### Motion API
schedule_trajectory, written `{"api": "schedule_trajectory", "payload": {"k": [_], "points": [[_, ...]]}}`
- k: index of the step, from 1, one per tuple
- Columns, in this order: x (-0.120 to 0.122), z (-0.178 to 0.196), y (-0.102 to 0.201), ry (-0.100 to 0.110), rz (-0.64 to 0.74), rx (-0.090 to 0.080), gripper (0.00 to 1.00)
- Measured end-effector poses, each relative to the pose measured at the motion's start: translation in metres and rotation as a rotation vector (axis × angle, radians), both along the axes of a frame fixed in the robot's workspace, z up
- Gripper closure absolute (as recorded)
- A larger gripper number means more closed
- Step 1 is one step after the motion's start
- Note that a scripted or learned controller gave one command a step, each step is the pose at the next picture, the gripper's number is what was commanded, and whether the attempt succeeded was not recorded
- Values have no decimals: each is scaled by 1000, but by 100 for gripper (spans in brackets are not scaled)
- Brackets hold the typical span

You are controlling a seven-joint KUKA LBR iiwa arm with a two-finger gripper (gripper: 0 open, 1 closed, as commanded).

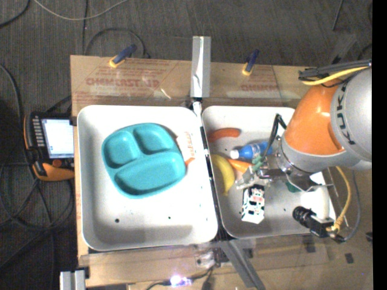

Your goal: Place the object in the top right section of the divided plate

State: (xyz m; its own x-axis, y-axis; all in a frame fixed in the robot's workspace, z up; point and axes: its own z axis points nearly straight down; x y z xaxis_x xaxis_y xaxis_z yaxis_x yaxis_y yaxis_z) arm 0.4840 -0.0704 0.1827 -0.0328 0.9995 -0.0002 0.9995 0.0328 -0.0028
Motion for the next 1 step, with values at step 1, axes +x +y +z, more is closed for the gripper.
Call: {"api": "schedule_trajectory", "payload": {"k": [1], "points": [[88,0,37,1,52,-2,100]]}}
